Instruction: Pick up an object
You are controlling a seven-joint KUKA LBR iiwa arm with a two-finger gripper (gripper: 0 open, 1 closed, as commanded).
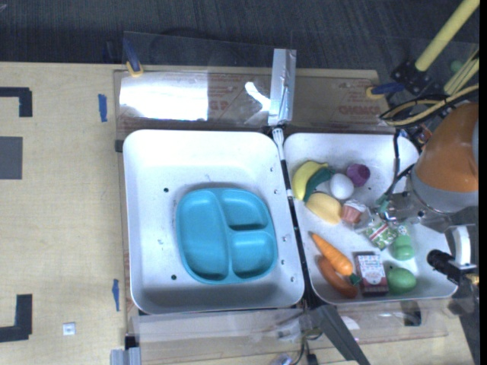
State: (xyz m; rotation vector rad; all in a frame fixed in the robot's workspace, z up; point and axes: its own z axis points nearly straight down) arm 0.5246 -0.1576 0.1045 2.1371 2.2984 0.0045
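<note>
I see the pale wooden surface [61, 219] carrying two shallow white bins side by side. The left bin [144, 173] holds a blue divided tray [226, 234], sitting flat near its middle. The right bin [304, 147] holds the small objects I could pick. The arm [450, 166] comes in over that bin's right edge, its orange band showing above the grey wrist. The gripper [389, 217] hangs low over the right bin's middle, among the clutter there; I cannot tell how its fingers stand or whether they have anything.

In the right bin, a yellow banana [303, 178] lies at the upper left, with a lemon [323, 207] just below it. An orange carrot [332, 254] lies slanted toward the lower left. A small dark red box [370, 271] sits beside a green ball [402, 280]. A purple piece [358, 174] and a white egg [340, 187] lie near the banana.
</note>
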